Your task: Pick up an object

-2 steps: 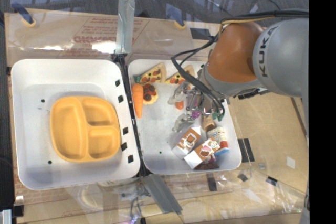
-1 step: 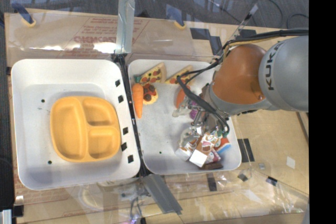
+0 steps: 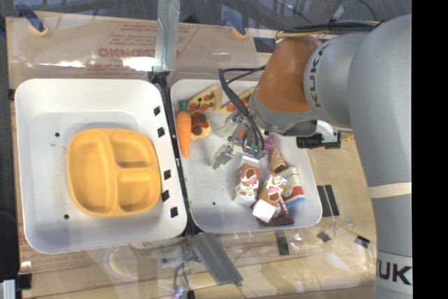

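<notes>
Carrot (image 3: 183, 134) at right bin's (image 3: 210, 210) left wall, yellow divided tray (image 3: 112, 170) in left bin (image 3: 42, 101), pincer (image 3: 227, 153) spread, gripping nothing.

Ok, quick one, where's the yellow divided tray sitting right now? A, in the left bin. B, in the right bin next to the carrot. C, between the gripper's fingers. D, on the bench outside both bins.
A: the yellow divided tray lies flat in the left bin, while the carrot and the gripper are over in the right bin.
</notes>
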